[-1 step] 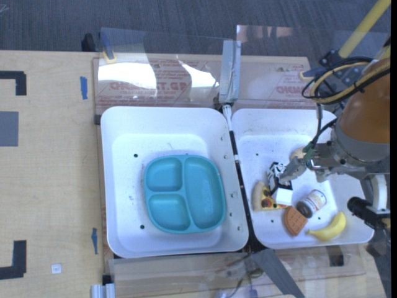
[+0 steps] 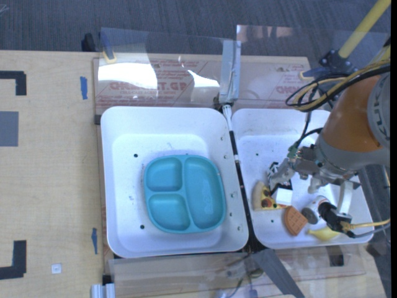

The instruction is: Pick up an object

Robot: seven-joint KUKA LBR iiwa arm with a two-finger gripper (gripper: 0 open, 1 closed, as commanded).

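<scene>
On your tabletop (image 2: pixel 49 185), the left bin (image 2: pixel 118 166) holds a teal divided plate (image 2: pixel 184 193). The jaws (image 2: pixel 282 177) hover in the right bin (image 2: pixel 260 135); their state you cannot tell. Below them lie an orange cookie (image 2: pixel 294 220) and banana (image 2: pixel 324 233).

Wooden bench (image 2: pixel 49 185) bearing 2 shallow white bins side by side. The left bin (image 2: pixel 118 166) and the right bin (image 2: pixel 248 135) touch along their inner rims near the middle of the view. Behind both bins, a clear plastic screen (image 2: pixel 173 73) stands upright on the bench, over printed cardboard (image 2: pixel 149 85). Black square marks (image 2: pixel 15 82) lie along the bench's left edge; 2 short blue tape strips (image 2: pixel 84 87) sit just left of the left bin.
</scene>
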